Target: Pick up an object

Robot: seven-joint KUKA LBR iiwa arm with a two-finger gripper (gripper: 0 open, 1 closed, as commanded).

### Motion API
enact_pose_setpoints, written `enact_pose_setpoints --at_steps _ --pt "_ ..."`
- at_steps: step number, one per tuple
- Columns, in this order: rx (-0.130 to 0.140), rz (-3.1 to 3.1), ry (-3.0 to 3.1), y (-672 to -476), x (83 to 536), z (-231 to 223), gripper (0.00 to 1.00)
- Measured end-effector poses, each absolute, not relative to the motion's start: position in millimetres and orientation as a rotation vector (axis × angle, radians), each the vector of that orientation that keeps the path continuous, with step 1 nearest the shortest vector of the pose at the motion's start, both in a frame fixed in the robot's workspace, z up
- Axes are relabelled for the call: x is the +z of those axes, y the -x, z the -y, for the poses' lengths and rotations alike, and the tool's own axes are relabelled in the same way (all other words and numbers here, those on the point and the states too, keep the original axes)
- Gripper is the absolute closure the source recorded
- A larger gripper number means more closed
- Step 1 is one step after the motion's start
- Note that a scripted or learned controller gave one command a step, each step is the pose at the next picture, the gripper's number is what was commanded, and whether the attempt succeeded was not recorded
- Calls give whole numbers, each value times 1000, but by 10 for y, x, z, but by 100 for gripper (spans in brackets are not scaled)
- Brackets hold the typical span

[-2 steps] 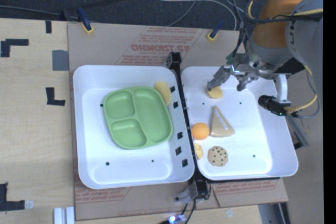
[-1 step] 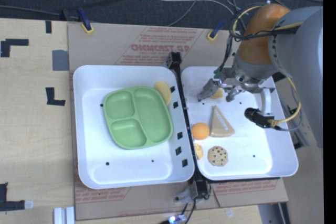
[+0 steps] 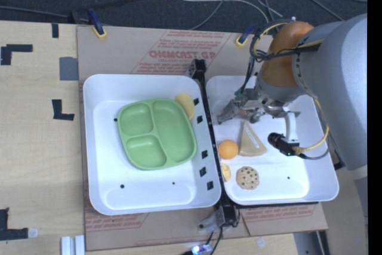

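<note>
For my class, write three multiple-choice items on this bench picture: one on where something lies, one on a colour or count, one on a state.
1. Where does the cookie lie?
A. In the left bin
B. In the right bin
C. On the cardboard

2. What colour is the divided plate?
A. Green
B. Red
C. Blue

3. How does the divided plate lie?
A. Flipped face down
B. Propped upright against the bin wall
C. Flat, compartments facing up

Answers: 1 B, it sits near the right bin's front, below the orange ball. 2 A, it is pale green against the white left bin. 3 C, all three compartments are open to view.
</note>
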State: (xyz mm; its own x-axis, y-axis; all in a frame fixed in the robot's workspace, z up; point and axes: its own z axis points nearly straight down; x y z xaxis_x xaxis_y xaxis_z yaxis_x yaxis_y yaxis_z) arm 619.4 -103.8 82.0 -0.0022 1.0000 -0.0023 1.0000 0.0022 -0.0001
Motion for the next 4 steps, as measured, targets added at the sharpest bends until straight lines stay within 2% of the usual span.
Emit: enact_pose_setpoints --at_steps 1,4 --pt "-1 -2223 -2217 -6204 955 1036 100" --pt "5 -2221 -2216 -6467 2383 1060 100"
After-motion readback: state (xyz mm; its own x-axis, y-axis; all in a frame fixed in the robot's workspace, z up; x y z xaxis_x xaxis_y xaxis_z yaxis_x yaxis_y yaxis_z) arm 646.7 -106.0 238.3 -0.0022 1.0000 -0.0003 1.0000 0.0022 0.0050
